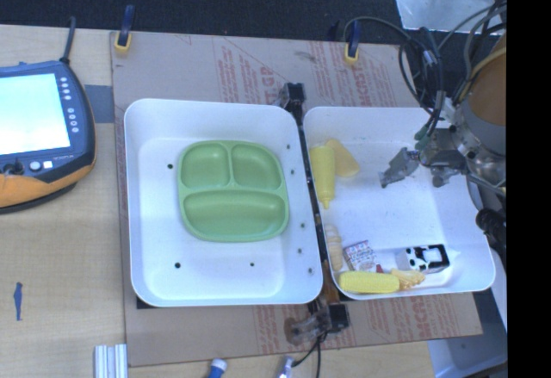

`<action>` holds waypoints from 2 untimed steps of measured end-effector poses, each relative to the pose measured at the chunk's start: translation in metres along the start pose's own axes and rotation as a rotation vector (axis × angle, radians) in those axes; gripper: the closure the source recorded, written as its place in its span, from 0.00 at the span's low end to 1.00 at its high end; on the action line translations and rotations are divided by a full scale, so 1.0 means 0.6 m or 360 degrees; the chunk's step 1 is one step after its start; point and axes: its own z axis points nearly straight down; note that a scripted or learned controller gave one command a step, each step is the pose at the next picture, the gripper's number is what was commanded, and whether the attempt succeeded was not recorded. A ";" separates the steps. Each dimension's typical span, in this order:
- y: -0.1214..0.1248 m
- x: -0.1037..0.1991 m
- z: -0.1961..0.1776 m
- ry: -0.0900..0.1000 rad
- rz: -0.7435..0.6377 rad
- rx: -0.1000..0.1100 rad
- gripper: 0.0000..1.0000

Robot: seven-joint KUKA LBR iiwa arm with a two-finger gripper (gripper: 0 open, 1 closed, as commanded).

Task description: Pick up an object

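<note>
My gripper [417, 176] hangs over the right bin [465, 234], near its right side, with the fingers spread and nothing between them. A long yellow piece [323, 171] lies against the bin's left wall, well left of the gripper, and a flatter yellow piece [346, 159] sits beside it. Along the front wall lie a yellow oblong object [368, 282], a small red-and-white packet [359, 254] and a black-and-white object [425, 259]. These are all below and left of the gripper.
The left bin [146, 195] holds a green divided plate [232, 190]. A tablet-like pendant [39, 131] rests on the bench at the far left. Cables [413, 49] loop behind the right bin. Clamps [123, 36] hold the cardboard at the back.
</note>
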 end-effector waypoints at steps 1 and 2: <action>0.052 0.014 0.223 -0.0002 0.0000 0.0004 0.00; 0.186 0.013 0.277 -0.0018 0.0010 0.0004 0.00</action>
